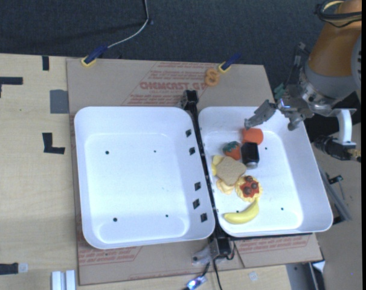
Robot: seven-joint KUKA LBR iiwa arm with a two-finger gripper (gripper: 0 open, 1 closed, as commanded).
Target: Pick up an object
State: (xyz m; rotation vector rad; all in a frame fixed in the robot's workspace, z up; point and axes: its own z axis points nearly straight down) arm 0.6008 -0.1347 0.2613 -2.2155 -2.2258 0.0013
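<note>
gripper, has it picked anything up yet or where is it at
Done: nothing lifted; the banana, the bread slice and the black object all lie in the right bin. In hand: the gripper hangs above the bin's far side, close to the orange block, with nothing visible between its fingers. Left: descending, gripping and lifting.

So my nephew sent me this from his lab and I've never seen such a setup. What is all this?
It is one camera fixed above a bench, looking down at a slant. The grey and orange thing at right is a robot arm; its pincer hangs over the right bin. Two shallow white bins sit side by side. The right one holds toy food: a banana, a sandwich, an orange block, a black cylinder and more. I can't tell whether anything is held.
</note>
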